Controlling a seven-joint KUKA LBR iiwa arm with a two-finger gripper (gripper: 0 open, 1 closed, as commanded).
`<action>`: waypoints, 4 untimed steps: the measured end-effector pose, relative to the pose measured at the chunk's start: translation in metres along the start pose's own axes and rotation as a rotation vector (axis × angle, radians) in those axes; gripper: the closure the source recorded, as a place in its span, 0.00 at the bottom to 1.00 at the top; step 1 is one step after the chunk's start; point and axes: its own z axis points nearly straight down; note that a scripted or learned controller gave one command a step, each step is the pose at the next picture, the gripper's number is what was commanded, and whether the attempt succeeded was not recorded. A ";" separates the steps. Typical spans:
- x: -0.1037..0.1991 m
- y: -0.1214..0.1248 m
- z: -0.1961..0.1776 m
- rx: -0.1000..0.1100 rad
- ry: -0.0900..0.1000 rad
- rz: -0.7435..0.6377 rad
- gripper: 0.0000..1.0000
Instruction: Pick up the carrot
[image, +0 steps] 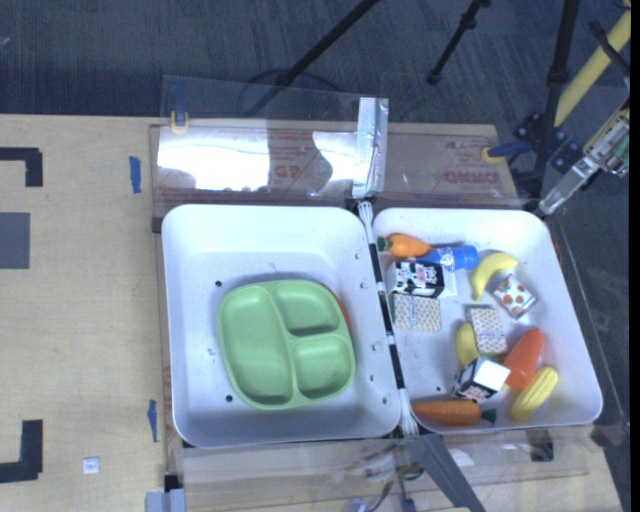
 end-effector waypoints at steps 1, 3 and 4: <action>-0.001 0.001 -0.012 -0.005 -0.008 -0.001 1.00; -0.021 0.001 -0.078 0.000 0.000 -0.022 1.00; -0.022 0.003 -0.090 -0.004 -0.009 -0.024 1.00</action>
